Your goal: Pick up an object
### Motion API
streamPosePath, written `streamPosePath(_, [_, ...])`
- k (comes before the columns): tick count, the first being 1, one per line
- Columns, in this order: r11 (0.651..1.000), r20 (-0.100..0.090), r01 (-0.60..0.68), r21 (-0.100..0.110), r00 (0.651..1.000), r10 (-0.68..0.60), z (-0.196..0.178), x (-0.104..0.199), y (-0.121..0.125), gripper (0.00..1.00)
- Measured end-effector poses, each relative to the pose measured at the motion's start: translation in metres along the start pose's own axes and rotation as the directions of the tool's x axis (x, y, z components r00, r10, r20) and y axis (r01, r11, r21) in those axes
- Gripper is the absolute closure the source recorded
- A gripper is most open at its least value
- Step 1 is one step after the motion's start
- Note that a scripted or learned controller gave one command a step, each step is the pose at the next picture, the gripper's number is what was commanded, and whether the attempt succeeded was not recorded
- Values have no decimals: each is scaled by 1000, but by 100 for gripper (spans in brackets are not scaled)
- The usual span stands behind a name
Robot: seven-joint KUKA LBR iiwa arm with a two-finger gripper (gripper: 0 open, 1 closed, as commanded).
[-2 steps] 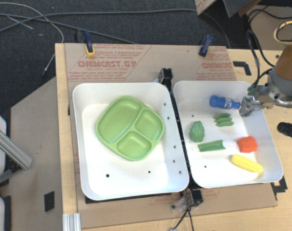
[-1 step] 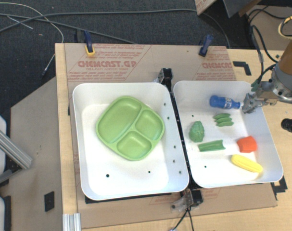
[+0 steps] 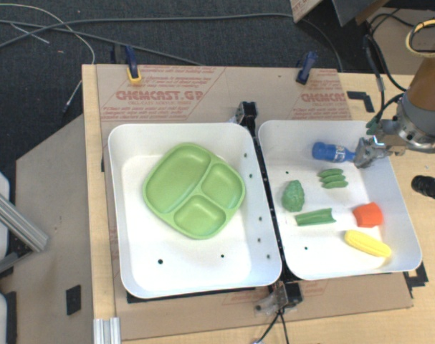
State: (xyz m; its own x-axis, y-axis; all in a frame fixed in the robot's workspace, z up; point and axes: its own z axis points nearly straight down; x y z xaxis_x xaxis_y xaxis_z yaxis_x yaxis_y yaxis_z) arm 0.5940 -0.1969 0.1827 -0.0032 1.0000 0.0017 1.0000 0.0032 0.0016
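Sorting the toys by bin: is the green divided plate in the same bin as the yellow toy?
No, the green divided plate lies in the left bin, the yellow toy in the right bin.

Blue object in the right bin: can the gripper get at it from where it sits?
Probably yes. The gripper sits just beside the blue object near the right bin's far wall, with nothing between them. The green pods lie nearer the camera, off the path.

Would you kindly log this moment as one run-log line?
gripper: over right bin, beside blue object | nothing seen held | green divided plate: left bin
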Motion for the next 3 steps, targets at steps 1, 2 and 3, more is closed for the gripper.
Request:
streamPosePath(1, [1000, -1, 1, 2, 1000, -1, -6, 24, -1, 100])
streamPosePath(2, [1000, -1, 1, 3, 1000, -1, -13, 47, 0, 100])
streamPosePath(3, [1000, -2, 1, 5, 1000, -1, -12, 69, -4, 100])
